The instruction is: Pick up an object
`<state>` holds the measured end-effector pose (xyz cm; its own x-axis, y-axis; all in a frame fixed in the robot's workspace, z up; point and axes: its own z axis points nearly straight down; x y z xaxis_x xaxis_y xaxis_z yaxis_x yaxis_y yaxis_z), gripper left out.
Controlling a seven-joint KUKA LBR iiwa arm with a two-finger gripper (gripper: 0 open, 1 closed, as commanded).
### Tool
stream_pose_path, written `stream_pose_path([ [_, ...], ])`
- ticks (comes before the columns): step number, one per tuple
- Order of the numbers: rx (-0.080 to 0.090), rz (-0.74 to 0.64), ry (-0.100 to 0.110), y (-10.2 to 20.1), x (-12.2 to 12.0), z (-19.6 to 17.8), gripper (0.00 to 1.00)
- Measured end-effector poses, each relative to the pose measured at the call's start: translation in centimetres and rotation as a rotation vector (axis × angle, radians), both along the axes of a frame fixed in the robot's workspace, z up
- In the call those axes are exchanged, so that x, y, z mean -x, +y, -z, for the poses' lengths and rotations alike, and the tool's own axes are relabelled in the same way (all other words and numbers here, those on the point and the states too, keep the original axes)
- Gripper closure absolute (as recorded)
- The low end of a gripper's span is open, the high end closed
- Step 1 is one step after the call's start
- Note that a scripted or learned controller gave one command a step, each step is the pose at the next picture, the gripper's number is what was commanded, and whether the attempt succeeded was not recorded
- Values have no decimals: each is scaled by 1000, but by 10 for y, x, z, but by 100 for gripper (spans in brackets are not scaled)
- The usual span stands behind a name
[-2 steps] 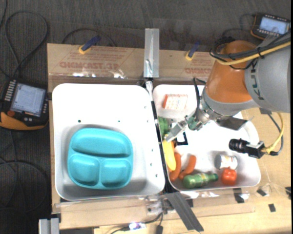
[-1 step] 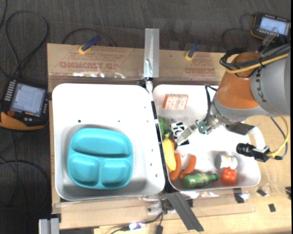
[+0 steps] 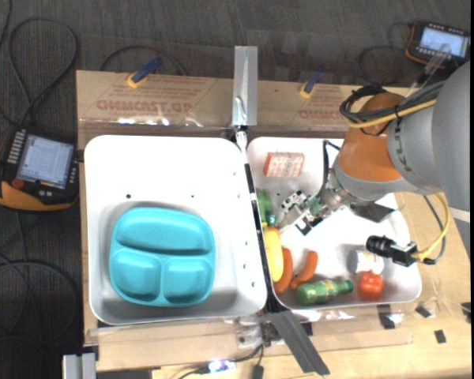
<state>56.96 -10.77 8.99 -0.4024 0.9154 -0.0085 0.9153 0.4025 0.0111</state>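
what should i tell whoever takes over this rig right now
Gripper: low in the right bin, near its left side; finger state unclear, nothing seen held.
Right bin: pink packet at the top; banana, orange sausage-like piece, green bottle and red pepper along the bottom.
Left bin: blue divided tray.
Done: no pick visible.
Left: grasp and lift one object.

Bright even overhead light, soft shadows, slightly soft focus
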Motion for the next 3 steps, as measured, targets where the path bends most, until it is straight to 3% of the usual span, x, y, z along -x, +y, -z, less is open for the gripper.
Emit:
stream_pose_path([
  [1,0,0,-4,0,-1,-11,100],
  [2,0,-32,13,40,-75,-94,100],
  [3,0,-89,15,85,-18,-116,100],
])
